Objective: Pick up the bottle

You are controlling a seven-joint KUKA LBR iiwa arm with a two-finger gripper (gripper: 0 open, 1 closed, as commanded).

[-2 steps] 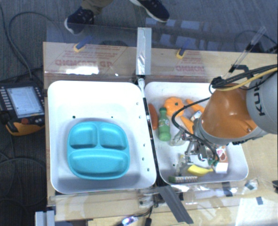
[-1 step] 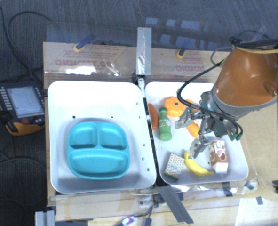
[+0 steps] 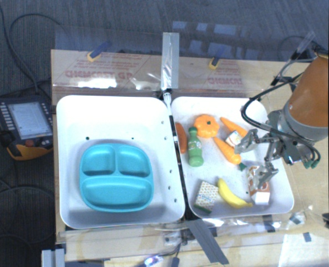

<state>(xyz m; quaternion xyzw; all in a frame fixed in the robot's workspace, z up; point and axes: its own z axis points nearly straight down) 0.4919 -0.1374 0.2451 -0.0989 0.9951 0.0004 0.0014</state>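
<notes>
The bottle [image 3: 195,147] is small and green with a white label. It lies in the right bin [image 3: 281,204], near that bin's left wall, with its cap pointing to the far side. My gripper [image 3: 256,157] hangs over the right half of the same bin, well to the right of the bottle. Its fingers [image 3: 246,142] are spread, so it stands open with nothing held between them.
Around the bottle lie a red pepper [image 3: 180,137], an orange pumpkin [image 3: 206,125] and two carrots [image 3: 232,125] [image 3: 226,149]. Nearer the front are a patterned box [image 3: 207,193], a banana [image 3: 232,193] and a red-and-white item [image 3: 260,192]. The left bin [image 3: 75,115] holds a blue divided plate [image 3: 117,177].
</notes>
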